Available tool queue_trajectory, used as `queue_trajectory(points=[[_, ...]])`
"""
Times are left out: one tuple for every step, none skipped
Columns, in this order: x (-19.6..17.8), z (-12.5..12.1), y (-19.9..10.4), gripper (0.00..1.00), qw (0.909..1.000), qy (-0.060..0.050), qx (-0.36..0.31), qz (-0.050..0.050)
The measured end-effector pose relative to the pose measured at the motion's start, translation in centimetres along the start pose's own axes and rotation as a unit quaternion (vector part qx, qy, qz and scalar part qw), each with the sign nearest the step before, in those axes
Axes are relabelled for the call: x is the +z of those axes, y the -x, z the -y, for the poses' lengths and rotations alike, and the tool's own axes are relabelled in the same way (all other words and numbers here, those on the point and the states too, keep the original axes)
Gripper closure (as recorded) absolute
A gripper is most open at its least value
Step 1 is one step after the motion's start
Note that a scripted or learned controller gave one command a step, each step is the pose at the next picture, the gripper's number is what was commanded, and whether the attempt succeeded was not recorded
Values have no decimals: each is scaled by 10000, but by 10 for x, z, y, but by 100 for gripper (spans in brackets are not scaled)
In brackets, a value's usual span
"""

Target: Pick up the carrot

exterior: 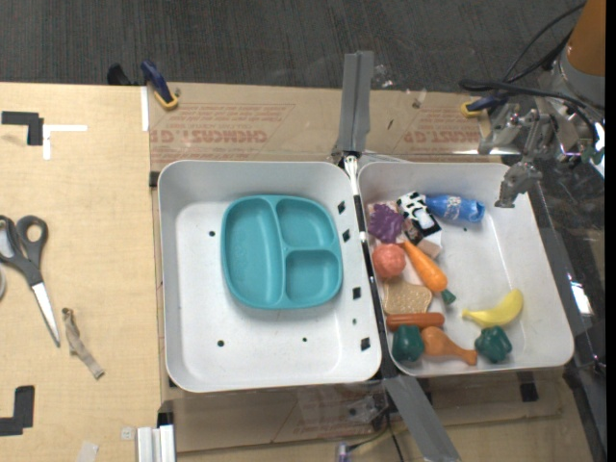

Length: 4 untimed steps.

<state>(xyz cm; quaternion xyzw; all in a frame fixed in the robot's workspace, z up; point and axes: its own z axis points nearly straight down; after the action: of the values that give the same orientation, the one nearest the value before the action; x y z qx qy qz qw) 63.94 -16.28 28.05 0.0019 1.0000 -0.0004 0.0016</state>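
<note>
Farthest to the left of the carrot [424,265], a pair of scissors [29,268] lies on the bare worktop [77,200], well apart from both bins. Nearer, the left bin [183,345] holds a teal divided plate [283,252] lying flat, separated from the carrot by the two bin walls that meet in the middle.

The carrot itself lies in the right bin [544,287], against that bin's left side, slanting with its narrow end up and to the left. A purple toy [386,222] sits just above-left of it, a round pink-orange fruit [389,261] touches its left flank, and a slice of bread [408,299] lies just below it. A black-and-white block [418,214] is just above its tip, a blue bottle [455,208] above-right. Below-right of the carrot lie a yellow banana [498,308] and a green vegetable [494,344].

The jaws [510,189] hang above-right of the carrot, over the bin's far right corner, well apart from it; whether they are wide or narrow cannot be told.
</note>
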Motion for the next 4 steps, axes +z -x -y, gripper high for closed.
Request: queue_trajectory(points=[[96,-55,-26,0,9971,6,-764,-2],[184,-55,-72,0,9931,6,-1173,-7],[173,-56,-70,100,9929,-2,-1193,20],[173,-56,-70,0,9929,-1,-1192,19]])
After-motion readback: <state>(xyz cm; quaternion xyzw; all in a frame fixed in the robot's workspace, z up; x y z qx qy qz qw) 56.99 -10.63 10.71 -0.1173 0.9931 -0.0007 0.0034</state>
